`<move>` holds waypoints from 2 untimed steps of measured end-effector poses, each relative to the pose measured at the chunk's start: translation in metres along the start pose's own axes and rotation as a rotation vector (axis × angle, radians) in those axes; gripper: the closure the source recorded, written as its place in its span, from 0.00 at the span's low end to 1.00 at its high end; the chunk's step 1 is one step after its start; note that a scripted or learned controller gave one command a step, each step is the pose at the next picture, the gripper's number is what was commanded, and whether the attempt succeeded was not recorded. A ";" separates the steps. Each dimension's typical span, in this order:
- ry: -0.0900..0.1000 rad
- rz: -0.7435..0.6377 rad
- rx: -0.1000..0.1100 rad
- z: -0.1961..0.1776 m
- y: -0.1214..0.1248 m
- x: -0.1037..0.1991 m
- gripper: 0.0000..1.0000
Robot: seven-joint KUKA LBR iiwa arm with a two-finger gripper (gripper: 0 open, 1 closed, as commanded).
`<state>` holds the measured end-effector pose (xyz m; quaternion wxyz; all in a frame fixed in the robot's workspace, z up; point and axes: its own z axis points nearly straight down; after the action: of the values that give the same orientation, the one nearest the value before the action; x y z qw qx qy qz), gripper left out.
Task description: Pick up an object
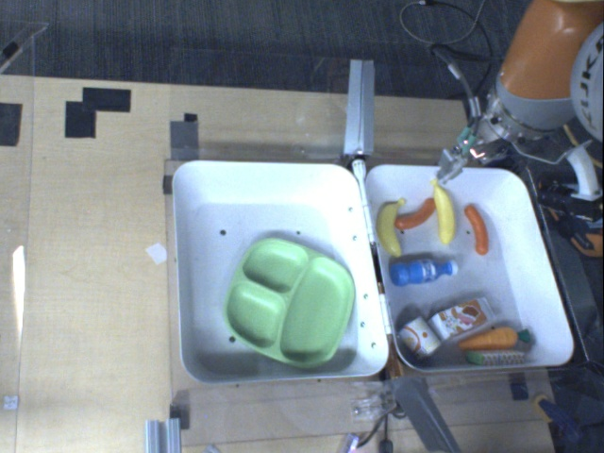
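My gripper (453, 163) hangs over the far edge of the right bin (538, 281), below the arm's orange band. Just under its tip lies a slim yellow banana (443, 213), whose upper end nearly meets the gripper; I cannot tell whether they touch. Beside it rest an orange-red sausage (415, 216), a second yellow banana (389, 226) and a red sausage (478, 228). Nearer the front sit a blue bottle (422, 271), a small carton (461, 318), a can (415, 336) and a carrot (493, 338).
The left bin (203, 253) holds a green divided plate (291, 300) lying slightly tilted. A metal divider post (359, 111) stands between the bins at the back. Cables (462, 26) trail behind the arm at the upper right.
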<state>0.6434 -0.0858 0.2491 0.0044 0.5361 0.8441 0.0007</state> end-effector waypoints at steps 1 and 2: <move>-0.002 -0.007 -0.001 -0.008 0.003 0.000 1.00; -0.005 -0.013 -0.003 -0.017 0.005 0.000 1.00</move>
<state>0.6482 -0.0839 0.2659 0.0072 0.5305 0.8476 0.0006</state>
